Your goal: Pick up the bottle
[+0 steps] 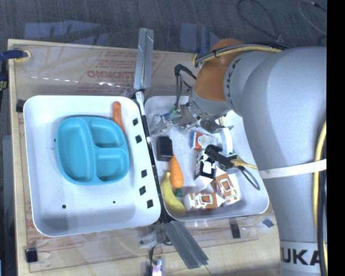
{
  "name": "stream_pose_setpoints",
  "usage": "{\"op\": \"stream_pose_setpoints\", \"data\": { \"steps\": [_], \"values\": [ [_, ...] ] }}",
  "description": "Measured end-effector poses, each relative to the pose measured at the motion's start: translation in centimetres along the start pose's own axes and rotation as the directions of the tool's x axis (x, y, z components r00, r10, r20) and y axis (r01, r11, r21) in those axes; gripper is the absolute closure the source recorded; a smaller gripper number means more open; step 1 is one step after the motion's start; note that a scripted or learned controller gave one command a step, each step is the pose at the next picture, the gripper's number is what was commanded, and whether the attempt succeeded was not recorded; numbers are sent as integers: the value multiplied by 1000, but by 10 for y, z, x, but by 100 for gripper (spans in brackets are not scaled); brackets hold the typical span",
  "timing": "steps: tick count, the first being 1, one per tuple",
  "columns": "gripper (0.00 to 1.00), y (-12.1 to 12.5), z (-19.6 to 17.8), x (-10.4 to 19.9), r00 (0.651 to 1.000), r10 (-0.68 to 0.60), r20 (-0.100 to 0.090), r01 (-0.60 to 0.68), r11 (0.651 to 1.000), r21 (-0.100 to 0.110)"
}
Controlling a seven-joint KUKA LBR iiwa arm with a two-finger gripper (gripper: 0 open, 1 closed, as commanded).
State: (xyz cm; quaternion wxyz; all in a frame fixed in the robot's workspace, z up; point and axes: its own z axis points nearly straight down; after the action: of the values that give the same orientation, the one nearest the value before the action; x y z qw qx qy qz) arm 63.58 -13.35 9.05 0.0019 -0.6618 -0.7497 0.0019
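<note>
1. The arm (282,125) is a thick, rounded body of smooth light grey — the largest thing in the view.
2. An orange band (214,76) rings it above the wrist.
3. Thin black cables (184,76) loop beside the orange band.
4. A pale strap (293,168) crosses the grey casing.
5. White letters "UKA" (302,259) show on the lower casing — the word is cut off.
</note>
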Motion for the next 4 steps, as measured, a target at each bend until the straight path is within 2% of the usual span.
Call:
{"op": "stream_pose_setpoints", "data": {
  "steps": [1, 2, 3, 4],
  "values": [
    [100, 0, -10, 1, 1000, -4, 0, 4, 1000, 1],
    [100, -70, -143, 5, 999, 47, 0, -47, 999, -5],
    [0, -70, -142, 5, 999, 46, 0, -46, 999, -4],
    [0, -15, 0, -33, 974, -226, 1, 226, 974, -3]
  ]
}}
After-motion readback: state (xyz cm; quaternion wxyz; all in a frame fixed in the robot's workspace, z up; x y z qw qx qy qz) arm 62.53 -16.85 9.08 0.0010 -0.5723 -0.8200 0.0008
